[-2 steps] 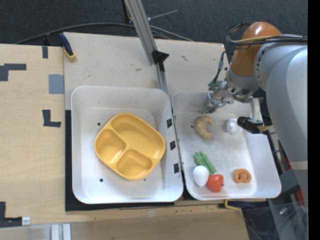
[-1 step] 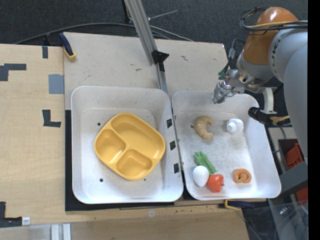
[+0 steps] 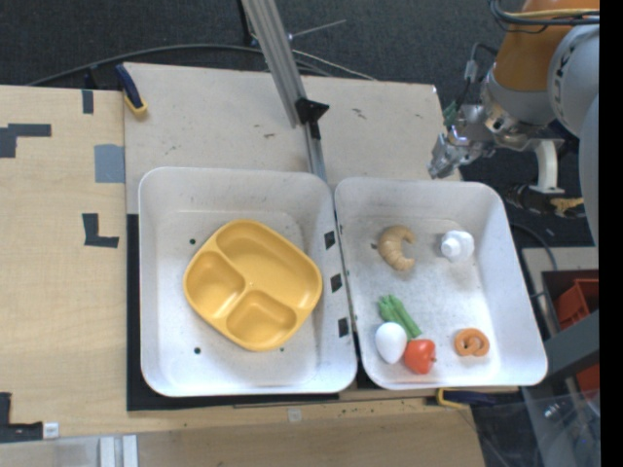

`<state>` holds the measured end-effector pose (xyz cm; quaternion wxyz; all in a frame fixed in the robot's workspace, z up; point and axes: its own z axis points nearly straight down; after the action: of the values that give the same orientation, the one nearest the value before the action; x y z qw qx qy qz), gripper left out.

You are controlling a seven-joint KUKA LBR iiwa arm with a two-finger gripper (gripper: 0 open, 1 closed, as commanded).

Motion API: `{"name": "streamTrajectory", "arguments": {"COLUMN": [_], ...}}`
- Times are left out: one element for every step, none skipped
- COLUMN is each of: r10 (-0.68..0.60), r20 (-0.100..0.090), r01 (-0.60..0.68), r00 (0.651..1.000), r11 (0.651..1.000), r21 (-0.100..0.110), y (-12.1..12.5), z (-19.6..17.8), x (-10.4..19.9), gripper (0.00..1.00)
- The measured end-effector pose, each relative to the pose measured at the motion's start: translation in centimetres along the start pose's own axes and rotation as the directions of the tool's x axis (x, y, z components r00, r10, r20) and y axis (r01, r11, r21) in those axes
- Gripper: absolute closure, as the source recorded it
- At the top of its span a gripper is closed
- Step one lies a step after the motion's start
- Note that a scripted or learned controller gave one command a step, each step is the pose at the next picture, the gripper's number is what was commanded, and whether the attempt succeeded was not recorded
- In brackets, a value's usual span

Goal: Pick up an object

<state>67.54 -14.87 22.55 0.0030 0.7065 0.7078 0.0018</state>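
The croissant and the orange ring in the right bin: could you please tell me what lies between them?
In the camera view, only bare white bin floor lies between the croissant and the orange ring.

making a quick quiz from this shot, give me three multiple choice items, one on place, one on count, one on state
1. Where does the yellow tray lie?
A. left bin
B. right bin
C. on the bench outside the bins

2. How many things lie in the right bin?
A. two
B. five
C. eight

3. Where is the gripper?
A. down among the things in the right bin
B. beyond the right bin's far edge, touching nothing in it
C. over the yellow tray

Key: 1 A, the tray sits inside the left bin. 2 B, croissant, white piece, radish, tomato, pretzel. 3 B, it hangs past the far rim.
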Motion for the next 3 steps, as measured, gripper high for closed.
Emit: {"name": "streamTrajectory", "arguments": {"r10": [0.000, -0.003, -0.003], "r20": [0.000, -0.002, -0.003], "r01": [0.000, 0.003, 0.003], "r00": [1.000, 1.000, 1.000], "r11": [1.000, 1.000, 1.000], "r21": [0.000, 0.008, 0.010], "y": [0.5, -0.2, -1.6], "z": [-5.7, -5.5, -3.3], "x": [-0.9, 3.8, 8.9], "gripper": [1.00, 1.00, 1.00]}}
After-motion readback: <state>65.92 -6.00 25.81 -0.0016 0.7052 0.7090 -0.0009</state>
